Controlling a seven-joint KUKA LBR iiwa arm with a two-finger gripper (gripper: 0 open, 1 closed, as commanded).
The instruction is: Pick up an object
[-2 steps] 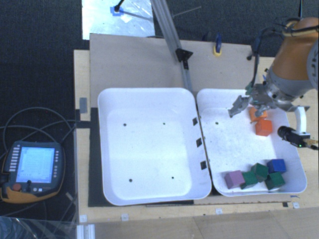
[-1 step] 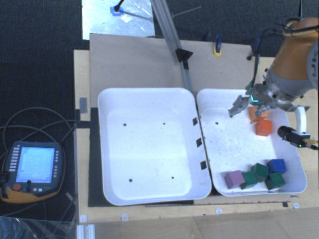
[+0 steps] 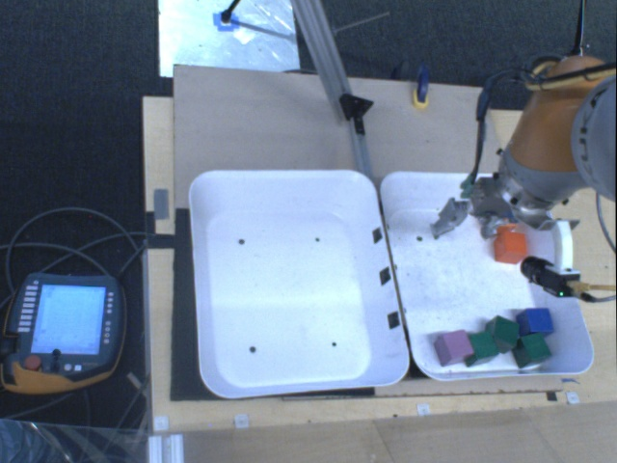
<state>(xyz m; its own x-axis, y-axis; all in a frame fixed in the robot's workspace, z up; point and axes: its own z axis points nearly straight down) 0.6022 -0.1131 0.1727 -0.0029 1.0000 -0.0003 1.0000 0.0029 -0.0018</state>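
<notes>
My gripper [image 3: 470,222] hangs over the back of the right bin [image 3: 424,287], its two grey fingers spread open with nothing between them. An orange block [image 3: 511,247] lies just right of the gripper, outside the fingers and partly under the wrist. A cluster sits in the bin's front right corner: a pink block [image 3: 450,346], a blue block [image 3: 535,320] and three green blocks [image 3: 502,333].
The left bin [image 3: 289,287] lies beside the right one, joined by black clips [image 3: 385,276]. A metal pole [image 3: 323,41] slants across the bench's back. A teach pendant [image 3: 63,331] and cables lie off the bench at the left.
</notes>
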